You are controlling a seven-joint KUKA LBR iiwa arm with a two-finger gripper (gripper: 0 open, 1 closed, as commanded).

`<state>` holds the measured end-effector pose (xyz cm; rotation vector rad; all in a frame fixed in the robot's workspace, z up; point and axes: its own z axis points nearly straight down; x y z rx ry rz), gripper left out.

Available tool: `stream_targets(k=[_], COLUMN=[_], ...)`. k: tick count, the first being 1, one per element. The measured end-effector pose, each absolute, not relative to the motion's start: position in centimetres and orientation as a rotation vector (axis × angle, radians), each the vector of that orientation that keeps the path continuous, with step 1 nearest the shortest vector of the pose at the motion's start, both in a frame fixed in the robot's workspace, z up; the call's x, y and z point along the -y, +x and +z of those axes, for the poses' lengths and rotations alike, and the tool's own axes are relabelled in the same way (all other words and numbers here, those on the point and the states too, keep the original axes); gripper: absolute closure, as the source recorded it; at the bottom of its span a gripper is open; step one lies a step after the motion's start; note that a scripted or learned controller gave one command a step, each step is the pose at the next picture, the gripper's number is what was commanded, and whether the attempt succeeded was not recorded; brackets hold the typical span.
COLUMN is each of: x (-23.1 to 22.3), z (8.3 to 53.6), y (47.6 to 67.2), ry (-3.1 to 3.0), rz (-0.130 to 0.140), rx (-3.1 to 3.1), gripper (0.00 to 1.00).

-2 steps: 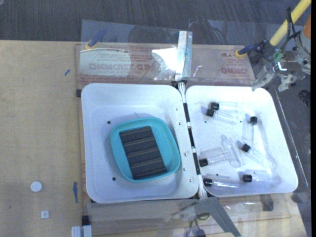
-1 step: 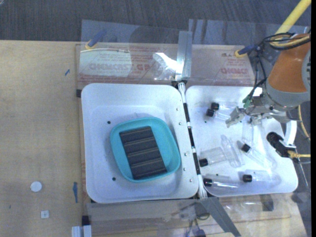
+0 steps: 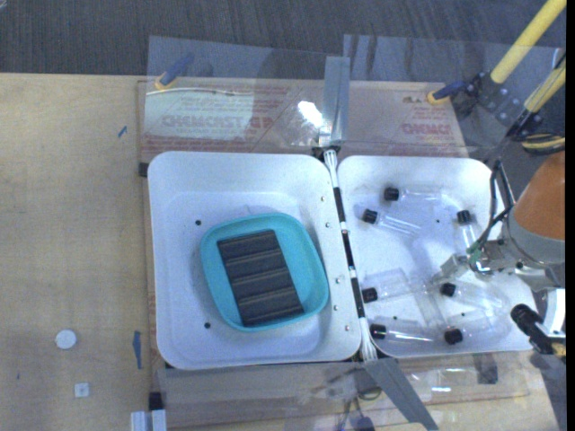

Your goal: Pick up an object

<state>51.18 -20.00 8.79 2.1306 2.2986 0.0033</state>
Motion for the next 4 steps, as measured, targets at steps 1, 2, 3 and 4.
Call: stream_targets(k=[1, 2, 3, 4], x=[17.3, 20.5, 19.6, 19.6], z=[13.5, 10.7, 8.7, 9.8], y=[57.2, 64.1, 62.1, 62.2], ry=[2.091, 2.076, 2.059, 2.055], rz=[0.001, 0.001, 0.003, 0.005], rx=[-2.342, -2.353, -2.369, -2.366], gripper=[0.00, 0.00, 0.00, 1.00])
